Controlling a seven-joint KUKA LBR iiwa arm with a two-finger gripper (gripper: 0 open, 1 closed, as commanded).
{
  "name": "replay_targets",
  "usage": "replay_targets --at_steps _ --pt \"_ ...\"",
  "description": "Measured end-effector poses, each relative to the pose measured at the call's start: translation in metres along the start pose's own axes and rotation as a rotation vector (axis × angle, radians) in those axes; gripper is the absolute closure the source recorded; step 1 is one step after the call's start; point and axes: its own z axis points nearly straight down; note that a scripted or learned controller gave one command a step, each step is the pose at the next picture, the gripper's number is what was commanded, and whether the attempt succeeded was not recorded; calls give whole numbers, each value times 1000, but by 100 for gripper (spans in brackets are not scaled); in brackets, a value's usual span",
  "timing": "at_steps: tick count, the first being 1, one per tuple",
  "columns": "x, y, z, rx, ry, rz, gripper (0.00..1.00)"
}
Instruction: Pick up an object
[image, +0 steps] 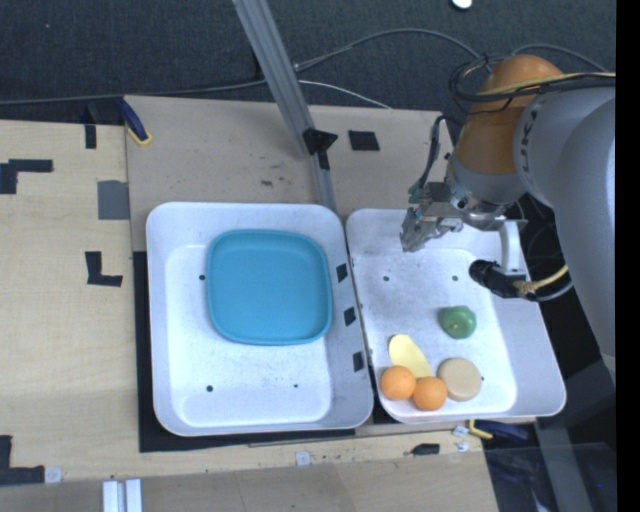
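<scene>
Gripper (418, 238) hovers over my right bin's (385, 260) far end; I cannot tell its opening. Green ball (459, 321), two oranges (398, 383) sit nearer, well apart from it.

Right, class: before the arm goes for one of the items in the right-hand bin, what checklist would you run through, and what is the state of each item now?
1. Targets present in the right bin: green ball, yellow piece, two orange balls, beige disc. Ok.
2. Gripper carries nothing: ok, nothing between or below its tips.
3. Gripper above a target: not ok, it hangs over the bin's far bare part, apart from all items.
4. An isolated target: ok, the green ball stands alone; the others crowd together near the front edge.
5. Finger opening: cannot tell.
6. Blue plate out of the way in the left bin: ok.
</scene>
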Motion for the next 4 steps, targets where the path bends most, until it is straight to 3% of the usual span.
replay_targets --at_steps 2,3,4 --pt "1 -1 -105 1 0 0 100" --pt "57 -17 -102 5 1 -4 100" --pt "95 -34 -92 6 1 -3 100"
